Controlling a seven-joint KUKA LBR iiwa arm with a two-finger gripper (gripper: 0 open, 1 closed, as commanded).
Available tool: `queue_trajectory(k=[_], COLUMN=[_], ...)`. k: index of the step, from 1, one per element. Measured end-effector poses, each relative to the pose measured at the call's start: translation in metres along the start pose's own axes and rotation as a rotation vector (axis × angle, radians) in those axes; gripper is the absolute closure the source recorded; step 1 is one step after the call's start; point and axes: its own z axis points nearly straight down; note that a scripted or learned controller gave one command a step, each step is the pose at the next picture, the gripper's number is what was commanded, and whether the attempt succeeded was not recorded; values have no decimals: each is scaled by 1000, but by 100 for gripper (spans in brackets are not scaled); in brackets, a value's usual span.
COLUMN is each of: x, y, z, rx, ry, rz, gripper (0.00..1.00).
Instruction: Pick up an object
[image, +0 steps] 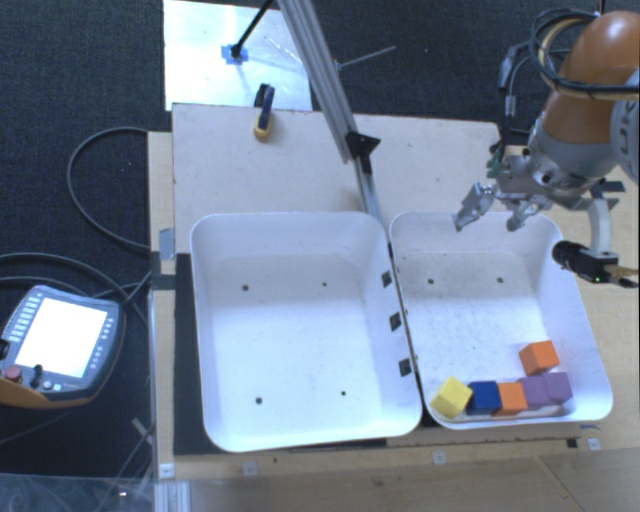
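Several small blocks lie along the near edge of the right bin (565, 290): a yellow block (451, 397), a blue block (484, 397), an orange block (512, 398), a purple block (548, 389) and a second orange block (539, 356) just behind them. My gripper (493, 211) hangs over the far rim of the right bin, well away from the blocks. Its two fingers are spread apart with nothing between them.
The left bin (215, 300) stands beside the right one, their rims touching in the middle. A slanted metal pole (330, 90) crosses the board behind the bins. A clamp (264, 110) sits at the board's back left. A teach pendant (55, 340) lies on the floor at left.
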Motion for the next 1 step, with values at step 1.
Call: queue_trajectory(k=[1], x=[-75], y=[24], z=[138], rx=[6], ry=[-2], rz=[5], gripper=[0])
